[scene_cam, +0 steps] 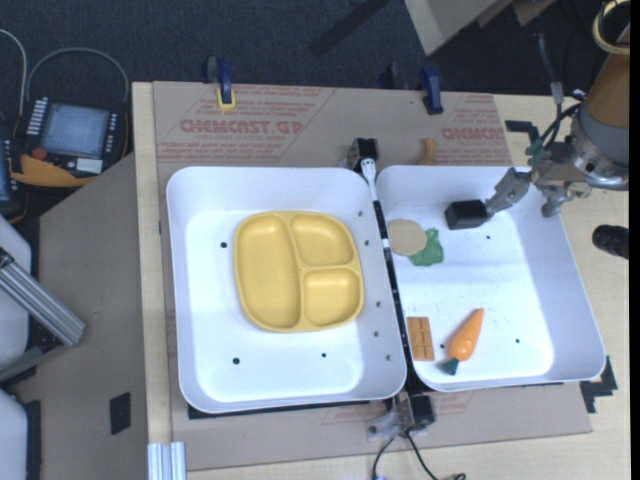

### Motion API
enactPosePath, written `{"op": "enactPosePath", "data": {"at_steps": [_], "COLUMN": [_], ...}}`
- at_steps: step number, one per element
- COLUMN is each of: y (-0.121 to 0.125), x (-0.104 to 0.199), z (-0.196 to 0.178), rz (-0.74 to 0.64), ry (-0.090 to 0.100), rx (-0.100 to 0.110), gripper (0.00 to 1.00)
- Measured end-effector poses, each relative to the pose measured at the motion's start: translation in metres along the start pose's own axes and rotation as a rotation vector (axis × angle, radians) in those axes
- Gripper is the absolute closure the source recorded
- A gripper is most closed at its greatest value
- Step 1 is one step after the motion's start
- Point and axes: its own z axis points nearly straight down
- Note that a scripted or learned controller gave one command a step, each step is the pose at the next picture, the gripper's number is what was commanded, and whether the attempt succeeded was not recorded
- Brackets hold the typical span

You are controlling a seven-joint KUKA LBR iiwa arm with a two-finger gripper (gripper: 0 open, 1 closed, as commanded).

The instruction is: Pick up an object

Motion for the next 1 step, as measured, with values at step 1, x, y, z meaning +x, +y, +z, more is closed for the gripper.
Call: {"op": "enactPosePath", "data": {"at_steps": [1], "y": [0.0026], "x": [0.0005], "z": [-0.008], "rz": [-0.003], "ry": [-0.003], "rx": [-0.014], "gripper": [0.0]}}
